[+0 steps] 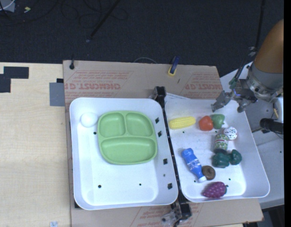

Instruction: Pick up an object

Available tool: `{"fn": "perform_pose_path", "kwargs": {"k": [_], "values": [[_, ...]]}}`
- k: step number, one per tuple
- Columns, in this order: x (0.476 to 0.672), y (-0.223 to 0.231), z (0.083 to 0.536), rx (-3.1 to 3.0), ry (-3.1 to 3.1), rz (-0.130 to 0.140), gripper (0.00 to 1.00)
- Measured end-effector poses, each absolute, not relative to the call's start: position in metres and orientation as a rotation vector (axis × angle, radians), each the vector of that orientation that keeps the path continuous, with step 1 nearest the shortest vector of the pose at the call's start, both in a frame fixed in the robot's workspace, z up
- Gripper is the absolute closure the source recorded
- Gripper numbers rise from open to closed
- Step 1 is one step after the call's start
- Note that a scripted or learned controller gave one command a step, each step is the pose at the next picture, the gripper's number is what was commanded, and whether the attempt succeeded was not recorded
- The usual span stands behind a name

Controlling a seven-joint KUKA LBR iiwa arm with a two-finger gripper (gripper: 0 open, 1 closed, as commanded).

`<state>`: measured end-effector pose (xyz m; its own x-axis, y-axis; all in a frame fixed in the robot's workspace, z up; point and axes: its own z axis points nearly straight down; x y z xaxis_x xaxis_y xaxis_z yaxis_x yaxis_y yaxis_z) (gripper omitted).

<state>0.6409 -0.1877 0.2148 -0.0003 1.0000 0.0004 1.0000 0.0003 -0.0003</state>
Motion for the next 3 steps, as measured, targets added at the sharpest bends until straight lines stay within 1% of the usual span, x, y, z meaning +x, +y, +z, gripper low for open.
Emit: {"fn": "perform_pose_path", "kwargs": {"k": [3], "values": [[0.640, -0.189, 0.086, -2.213, -2.224, 0.006, 0.00]]}}
